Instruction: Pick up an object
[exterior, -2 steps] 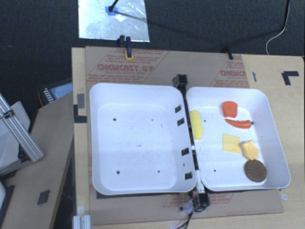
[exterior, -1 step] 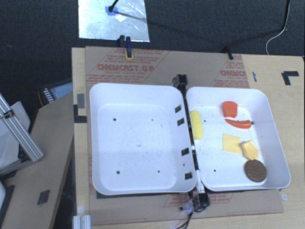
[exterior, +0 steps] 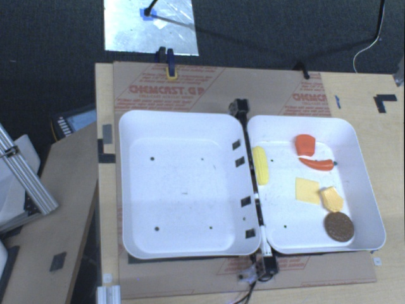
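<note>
The right bin holds several small objects. A yellow corn cob lies along its left wall. An orange block sits near the back, with a red chilli pepper just in front of it. A flat yellow cheese slice lies mid-bin, a small yellow chunk touches its right side, and a round brown cookie rests near the front right corner.
The left bin stands beside the right one, joined by black clips along the divide. Both rest on a cardboard sheet on the bench. A shiny metal plate lies beyond the bench.
</note>
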Robot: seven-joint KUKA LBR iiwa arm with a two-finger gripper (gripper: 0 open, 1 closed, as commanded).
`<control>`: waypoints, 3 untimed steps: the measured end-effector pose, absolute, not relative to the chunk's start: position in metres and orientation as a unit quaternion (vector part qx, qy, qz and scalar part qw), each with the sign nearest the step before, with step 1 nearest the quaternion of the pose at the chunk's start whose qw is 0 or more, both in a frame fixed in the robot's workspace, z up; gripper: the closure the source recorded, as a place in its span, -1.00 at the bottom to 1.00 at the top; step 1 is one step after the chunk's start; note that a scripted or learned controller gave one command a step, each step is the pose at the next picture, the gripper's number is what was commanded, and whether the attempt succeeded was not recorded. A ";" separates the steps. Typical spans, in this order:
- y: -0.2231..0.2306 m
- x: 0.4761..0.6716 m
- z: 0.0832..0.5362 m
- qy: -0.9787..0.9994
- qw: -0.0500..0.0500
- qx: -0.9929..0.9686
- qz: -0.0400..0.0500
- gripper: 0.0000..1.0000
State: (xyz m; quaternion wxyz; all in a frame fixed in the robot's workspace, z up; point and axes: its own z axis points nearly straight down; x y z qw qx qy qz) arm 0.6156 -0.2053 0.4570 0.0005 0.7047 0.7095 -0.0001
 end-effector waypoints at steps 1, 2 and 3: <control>-0.205 0.663 0.458 0.709 0.002 0.705 0.001 1.00; -0.206 0.661 0.458 0.709 0.002 0.705 0.001 -1.00; -0.202 0.642 0.542 0.709 0.006 0.705 0.003 -1.00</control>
